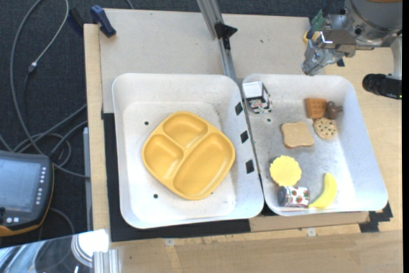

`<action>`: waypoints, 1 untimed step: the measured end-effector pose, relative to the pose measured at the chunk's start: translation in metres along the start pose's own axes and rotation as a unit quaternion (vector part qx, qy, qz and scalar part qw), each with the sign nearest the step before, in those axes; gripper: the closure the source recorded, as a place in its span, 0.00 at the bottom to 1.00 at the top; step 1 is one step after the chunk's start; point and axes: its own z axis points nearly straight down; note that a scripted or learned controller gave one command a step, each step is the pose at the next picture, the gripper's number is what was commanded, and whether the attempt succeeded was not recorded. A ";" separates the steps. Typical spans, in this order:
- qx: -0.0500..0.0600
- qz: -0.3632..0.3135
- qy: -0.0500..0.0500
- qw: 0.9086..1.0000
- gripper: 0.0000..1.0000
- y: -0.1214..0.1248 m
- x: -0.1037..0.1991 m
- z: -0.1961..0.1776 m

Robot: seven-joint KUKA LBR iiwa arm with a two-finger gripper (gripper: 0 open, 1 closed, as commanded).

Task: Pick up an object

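**Operator:** Report bin contents, nearest edge first.

**Technician:** Right-hand shallow white bin: at the near edge, a small printed can lying on its side, with a curved yellow toy banana just beside it on the right. Behind the can, touching or nearly so, a round yellow scalloped disc. Further back, a tan toast-shaped slice; to its right a round chocolate-chip cookie. Beyond these, an orange-brown block with a small brown piece just beside it. At the far left corner, a small white carton with dark printing.

**Operator:** Left-hand bin?

**Technician:** The left-hand shallow white bin contains one yellow plastic plate with three compartments, lying flat near the middle.

**Operator:** Gripper status.

**Technician:** The two-finger gripper sits above the bench, just past the far rim of the right-hand bin, near its far edge and apart from every item. Whether it is wide or narrow cannot be determined at this resolution. Nothing is visible in it.

**Operator:** Task progress.

**Technician:** Judged as not started or at approach stage. No object is lifted; all items rest in the bins. Remaining: select a target, descend, close, lift. Nearest candidates to the gripper appear to be the orange-brown block and the white carton.
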 end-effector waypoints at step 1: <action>0.005 0.000 0.000 1.000 1.00 0.012 0.050 0.011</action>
